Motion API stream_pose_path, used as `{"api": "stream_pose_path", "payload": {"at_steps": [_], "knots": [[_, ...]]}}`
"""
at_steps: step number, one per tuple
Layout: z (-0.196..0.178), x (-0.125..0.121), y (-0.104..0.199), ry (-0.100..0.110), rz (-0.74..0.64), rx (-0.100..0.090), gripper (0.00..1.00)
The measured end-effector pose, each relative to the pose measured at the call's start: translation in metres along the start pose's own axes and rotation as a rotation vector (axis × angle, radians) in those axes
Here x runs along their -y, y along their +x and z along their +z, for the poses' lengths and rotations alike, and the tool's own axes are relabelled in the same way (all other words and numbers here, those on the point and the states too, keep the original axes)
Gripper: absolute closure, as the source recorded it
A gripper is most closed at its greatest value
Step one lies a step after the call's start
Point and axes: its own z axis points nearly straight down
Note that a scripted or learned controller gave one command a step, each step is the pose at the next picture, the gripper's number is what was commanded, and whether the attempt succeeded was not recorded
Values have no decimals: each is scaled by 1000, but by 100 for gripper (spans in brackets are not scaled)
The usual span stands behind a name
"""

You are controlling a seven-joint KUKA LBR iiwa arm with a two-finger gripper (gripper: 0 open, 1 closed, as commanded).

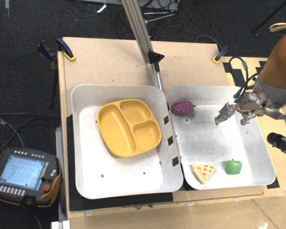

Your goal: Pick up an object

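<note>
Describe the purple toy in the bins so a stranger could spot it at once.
Start at the right-hand white bin. Go to its far left corner, close to the wall it shares with the bin holding the yellow divided plate. There lies the bunch of purple grapes, bumpy and rounded with a small green stem. It is the bin's only purple item; the pizza slice and green pepper sit along the near edge.

Looked like a robotics lab or test cell, not a home. Plywood bench (133, 61) clamped at its corners, with clamps at 11 o'clock (66, 49) and 1 o'clock (220, 54). Carried two shallow white bins (86, 128) side by side, stocked with toy food and a yellow divided plate (129, 127). Teach pendant (23, 175) with lit screen lay at 8 o'clock on dark carpet (24, 80). Loose cables (162, 4) and an aluminium strut (136, 20) ran in from 12 o'clock. Industrial arm (276, 75) entered at 3 o'clock.
</note>
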Motion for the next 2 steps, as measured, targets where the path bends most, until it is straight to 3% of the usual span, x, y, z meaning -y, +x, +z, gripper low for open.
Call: {"api": "stream_pose_path", "payload": {"at_steps": [1,2], "knots": [[0,0,0,0,1,0,0],[50,-2,10,5,0,-1,0]]}}
